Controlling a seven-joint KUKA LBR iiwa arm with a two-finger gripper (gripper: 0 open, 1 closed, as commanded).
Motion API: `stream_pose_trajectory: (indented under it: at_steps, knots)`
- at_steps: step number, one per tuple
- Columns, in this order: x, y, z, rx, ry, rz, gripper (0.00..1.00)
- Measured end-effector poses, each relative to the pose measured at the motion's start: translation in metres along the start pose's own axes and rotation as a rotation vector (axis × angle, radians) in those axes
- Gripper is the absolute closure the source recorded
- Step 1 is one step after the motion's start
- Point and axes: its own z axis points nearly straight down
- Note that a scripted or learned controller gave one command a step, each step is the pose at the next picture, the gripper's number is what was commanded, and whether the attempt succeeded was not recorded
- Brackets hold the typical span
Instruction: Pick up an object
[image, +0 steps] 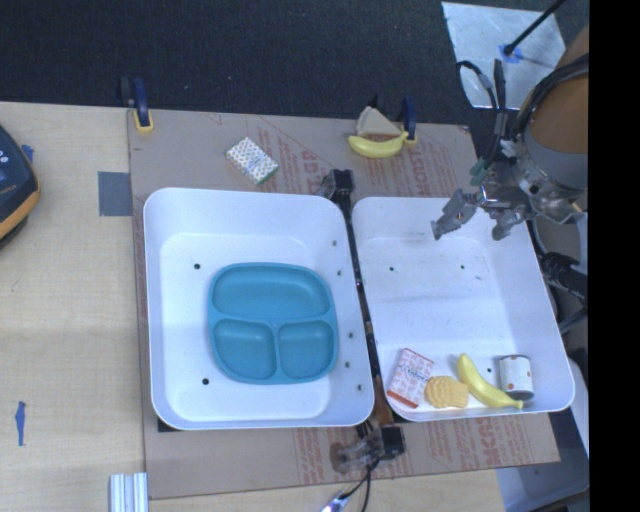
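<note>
My gripper (472, 222) hangs over the far part of the right bin (450, 290), its two fingers spread apart with nothing between them. Along that bin's near edge lie a small red-and-white packet (409, 376), a round yellow cracker (447, 392), a yellow banana (484, 384) and a small white can (515, 375). All of them lie well nearer the front than the gripper. The left bin (180, 250) holds a blue divided plate (271, 322).
Beyond the bins, on the cardboard, lie a small patterned block (251, 159) and another banana (377, 146) with a wedge-shaped item behind it. A black-and-yellow device (14, 185) sits at the far left on the bench. Clamps hold the bins at the middle seam.
</note>
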Motion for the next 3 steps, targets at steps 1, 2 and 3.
stream_pose_trajectory:
  at_steps: [1, 2, 3]
  knots:
    - [0.005, 0.008, 0.072, 0.001, -0.001, 0.001, 0.00]
    - [-0.003, 0.019, 0.111, 0.002, -0.001, 0.002, 0.00]
    - [0.007, 0.055, 0.178, 0.000, -0.002, -0.001, 0.00]
